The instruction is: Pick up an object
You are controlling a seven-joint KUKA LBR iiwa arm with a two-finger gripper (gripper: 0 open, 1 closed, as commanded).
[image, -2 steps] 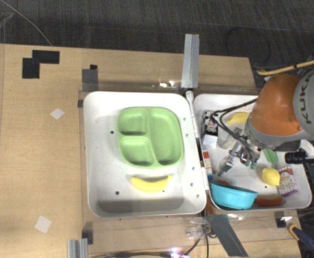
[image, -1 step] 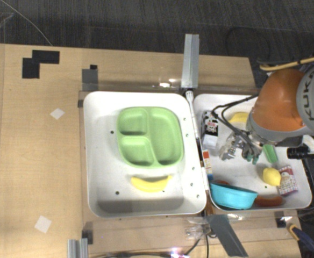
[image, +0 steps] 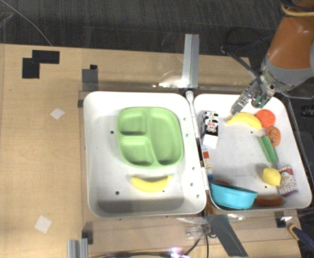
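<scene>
Blue bowl [image: 232, 196] at right bin's [image: 303, 198] near edge; gripper [image: 242, 105] hovers by the banana [image: 245, 120].
You cannot tell its opening. Banana looks light, smooth, curved: grasp it mid-body.

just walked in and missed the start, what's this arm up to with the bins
The arm reaches in from the right, and its claw hangs low over the right bin, just by the end of a banana. Nothing is seen between its fingers, so no pick is made yet. That bin also holds a blue bowl, a lemon and other small items. The left bin has a green divided tray and a second banana.
</scene>
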